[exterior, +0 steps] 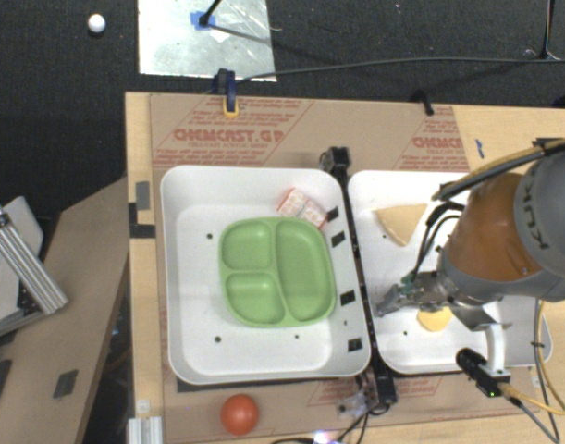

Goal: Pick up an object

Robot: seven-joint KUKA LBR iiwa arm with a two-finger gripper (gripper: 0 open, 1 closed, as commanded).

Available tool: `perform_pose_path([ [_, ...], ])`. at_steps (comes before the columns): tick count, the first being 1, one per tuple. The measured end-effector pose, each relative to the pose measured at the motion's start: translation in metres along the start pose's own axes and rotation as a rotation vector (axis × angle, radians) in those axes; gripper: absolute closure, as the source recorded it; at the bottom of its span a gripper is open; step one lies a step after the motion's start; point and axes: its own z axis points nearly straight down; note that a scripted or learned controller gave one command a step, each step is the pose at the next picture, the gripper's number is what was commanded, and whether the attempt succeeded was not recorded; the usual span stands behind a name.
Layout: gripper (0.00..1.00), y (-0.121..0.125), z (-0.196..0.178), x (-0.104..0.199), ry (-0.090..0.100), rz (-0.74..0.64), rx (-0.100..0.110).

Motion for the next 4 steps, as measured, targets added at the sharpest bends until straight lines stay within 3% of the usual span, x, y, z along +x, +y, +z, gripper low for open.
perform_pose_path([
  [1,1.0,0.001,-0.013,0.0,-0.001,-0.001,-0.004],
  [4,1.0,0.01,-0.183,-0.008,-0.003,-0.004,-0.01],
])
